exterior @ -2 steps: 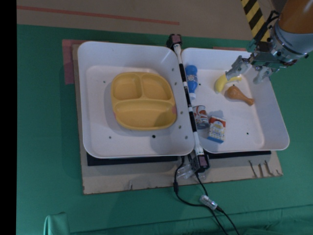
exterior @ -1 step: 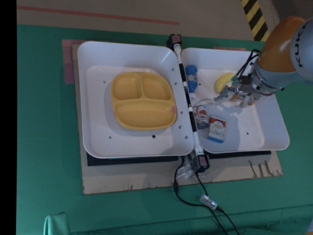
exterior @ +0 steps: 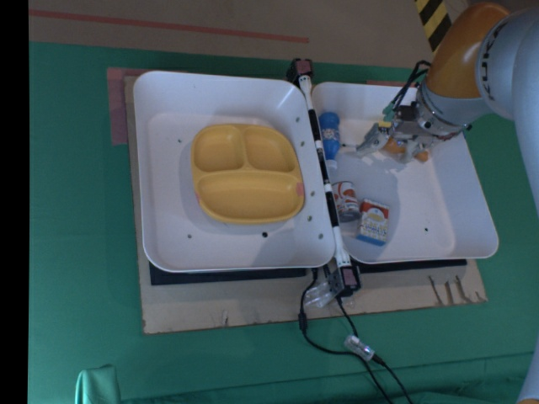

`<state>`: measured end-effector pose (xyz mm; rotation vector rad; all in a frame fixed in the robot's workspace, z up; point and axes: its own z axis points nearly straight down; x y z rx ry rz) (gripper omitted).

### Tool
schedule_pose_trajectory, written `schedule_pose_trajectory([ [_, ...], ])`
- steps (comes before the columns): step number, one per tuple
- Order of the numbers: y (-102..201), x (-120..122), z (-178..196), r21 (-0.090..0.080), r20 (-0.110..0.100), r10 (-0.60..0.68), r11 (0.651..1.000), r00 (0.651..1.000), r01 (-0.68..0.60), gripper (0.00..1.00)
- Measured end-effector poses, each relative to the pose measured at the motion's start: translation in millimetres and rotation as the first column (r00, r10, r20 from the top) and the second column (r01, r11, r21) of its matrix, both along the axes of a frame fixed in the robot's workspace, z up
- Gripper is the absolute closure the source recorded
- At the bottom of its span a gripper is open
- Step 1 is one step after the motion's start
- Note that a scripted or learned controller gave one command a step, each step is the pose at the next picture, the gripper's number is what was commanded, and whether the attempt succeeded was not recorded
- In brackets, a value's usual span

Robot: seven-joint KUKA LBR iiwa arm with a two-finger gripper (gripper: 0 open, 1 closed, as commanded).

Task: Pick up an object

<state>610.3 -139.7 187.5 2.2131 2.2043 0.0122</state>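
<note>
Likely target: small orange item (exterior: 392,148) in the upper part of the right bin (exterior: 455,200), right under the tool (exterior: 394,146). Tool's grip state: can't tell, and no sign it holds anything. Looks like the descend-and-grasp step; next it needs a firm close, then a straight lift. Blue bottle (exterior: 329,131) lies near the divider; carton (exterior: 375,221) and can (exterior: 346,200) lower down. Open floor on the right.

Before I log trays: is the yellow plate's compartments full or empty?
Empty: the yellow plate in the left bin shows bare compartments.
</note>
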Motion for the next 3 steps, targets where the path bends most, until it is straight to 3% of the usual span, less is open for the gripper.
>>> schedule_pose_trajectory([
  [1,-23.1,-92.5,0.6,-0.004,0.005,-0.004,1.0,1.0,0.004,0.0],
  [2,11.8,-20.3,0.1,-0.001,0.003,0.0,1.0,1.0,0.0,0.0],
  [3,-28.9,-78.8,0.5,-0.003,0.003,-0.003,1.0,1.0,0.003,0.0],
])
